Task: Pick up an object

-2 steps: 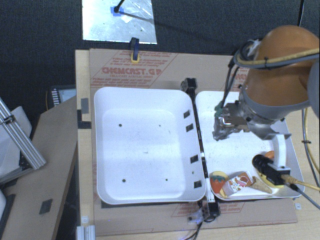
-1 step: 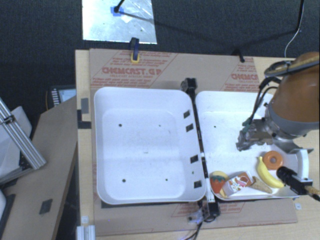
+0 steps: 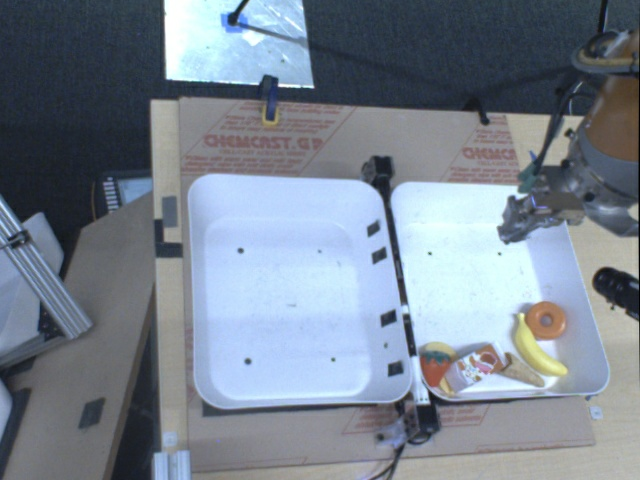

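Note:
Several small objects lie in the near right corner of the right bin (image 3: 470, 268): a yellow banana (image 3: 535, 350), an orange ring-shaped piece (image 3: 546, 319) just above it, a red and orange round item (image 3: 436, 360), a white and red packet (image 3: 474, 365) and a tan cone-like piece (image 3: 520, 371). My gripper (image 3: 514, 223) hangs over the far right part of that bin, well away from the objects. Nothing shows between its fingers.
The left bin (image 3: 290, 288) sits beside the right one, joined by a dark hinge strip (image 3: 392, 278) with clips. Both rest on a cardboard sheet (image 3: 300, 138). A shiny metal plate (image 3: 238, 26) lies at the back. A black part (image 3: 620, 290) sticks in at the right.

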Tool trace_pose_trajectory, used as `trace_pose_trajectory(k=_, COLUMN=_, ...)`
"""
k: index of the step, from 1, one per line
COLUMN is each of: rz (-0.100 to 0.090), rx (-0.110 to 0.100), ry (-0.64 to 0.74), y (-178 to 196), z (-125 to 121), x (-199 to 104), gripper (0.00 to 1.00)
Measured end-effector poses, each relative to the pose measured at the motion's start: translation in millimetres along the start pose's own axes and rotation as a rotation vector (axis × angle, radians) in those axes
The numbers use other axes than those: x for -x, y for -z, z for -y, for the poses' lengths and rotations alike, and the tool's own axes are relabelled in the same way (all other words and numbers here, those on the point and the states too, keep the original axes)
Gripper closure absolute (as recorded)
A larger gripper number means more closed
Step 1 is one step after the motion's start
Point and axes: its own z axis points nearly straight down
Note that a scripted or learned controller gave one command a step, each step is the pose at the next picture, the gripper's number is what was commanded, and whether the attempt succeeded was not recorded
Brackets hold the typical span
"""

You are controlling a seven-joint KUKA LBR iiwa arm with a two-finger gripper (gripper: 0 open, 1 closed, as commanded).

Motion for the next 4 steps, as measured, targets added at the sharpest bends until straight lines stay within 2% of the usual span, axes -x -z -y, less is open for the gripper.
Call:
trace_pose_trajectory(k=1, rz=0.003, rx=-0.010, ry=-0.013, y=5, z=28, x=99, gripper=1.00)
trace_pose_trajectory(k=2, rz=0.002, rx=-0.009, ry=-0.007, y=10, z=22, x=149, gripper=1.00)
trace_pose_trajectory(k=3, rz=0.001, rx=-0.007, ry=0.001, y=58, z=17, x=147, gripper=1.00)
trace_pose_trajectory(k=4, rz=0.001, rx=-0.009, ry=0.001, y=50, z=-12, x=147, gripper=1.00)
